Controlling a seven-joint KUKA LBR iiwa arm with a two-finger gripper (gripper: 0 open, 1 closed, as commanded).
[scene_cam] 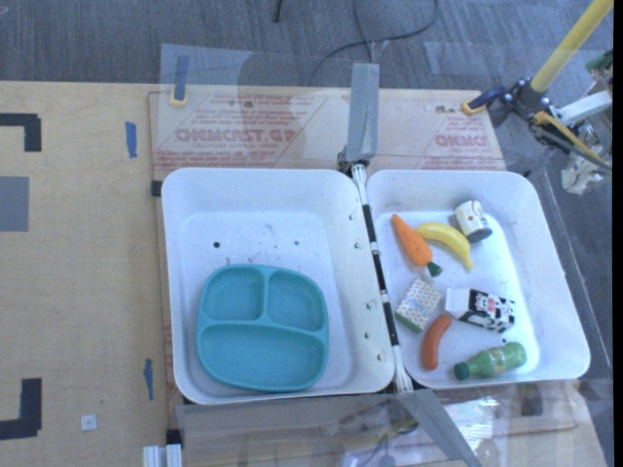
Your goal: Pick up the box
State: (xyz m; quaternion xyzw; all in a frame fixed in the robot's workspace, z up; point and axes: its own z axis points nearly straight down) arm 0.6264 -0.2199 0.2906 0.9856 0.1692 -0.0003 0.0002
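**Seven items in right bin, box among them**

Box [420, 305] lay tilted in the right bin [557, 261], close to the divider. It sat between carrot [412, 240] and sausage [436, 341], near a cow-print carton [484, 308]. End effector state could not be told, so no position relative to it was recorded.

A teal plate [262, 329] sits in a white bin [185, 212]. Beside it lie an orange carrot [412, 241], yellow banana [447, 242], green bottle [490, 360] and a speckled white box [419, 305]. A carton [483, 308] shows black-and-white cow patches.
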